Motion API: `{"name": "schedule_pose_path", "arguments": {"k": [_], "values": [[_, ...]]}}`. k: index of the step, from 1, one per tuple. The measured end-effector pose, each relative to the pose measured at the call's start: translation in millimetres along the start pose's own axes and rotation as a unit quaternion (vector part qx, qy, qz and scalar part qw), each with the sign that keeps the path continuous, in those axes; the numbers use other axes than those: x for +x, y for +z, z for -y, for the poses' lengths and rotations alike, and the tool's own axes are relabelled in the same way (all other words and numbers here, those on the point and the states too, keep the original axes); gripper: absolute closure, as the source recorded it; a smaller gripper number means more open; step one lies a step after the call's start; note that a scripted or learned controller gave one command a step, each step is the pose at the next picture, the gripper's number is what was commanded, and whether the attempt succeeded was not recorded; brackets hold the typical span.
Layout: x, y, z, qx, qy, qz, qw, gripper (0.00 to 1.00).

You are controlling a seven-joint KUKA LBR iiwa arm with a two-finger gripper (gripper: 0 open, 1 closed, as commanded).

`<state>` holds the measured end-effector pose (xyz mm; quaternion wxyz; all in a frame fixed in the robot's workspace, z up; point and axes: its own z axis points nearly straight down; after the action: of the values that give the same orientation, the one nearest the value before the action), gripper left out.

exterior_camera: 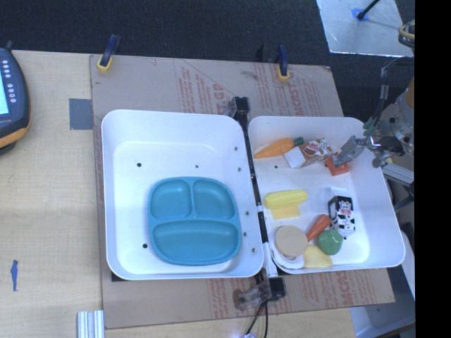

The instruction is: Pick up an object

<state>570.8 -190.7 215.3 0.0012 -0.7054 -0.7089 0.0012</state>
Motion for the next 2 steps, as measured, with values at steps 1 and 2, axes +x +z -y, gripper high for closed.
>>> {"name": "schedule_pose_path", "arguments": {"k": [1,2], "values": [[-8,83,-77,0.001,-0.002,0.000,1.0000,0.00],[-21,50,-73,-0.002,0.001,0.001,1.0000,0.00]]}}
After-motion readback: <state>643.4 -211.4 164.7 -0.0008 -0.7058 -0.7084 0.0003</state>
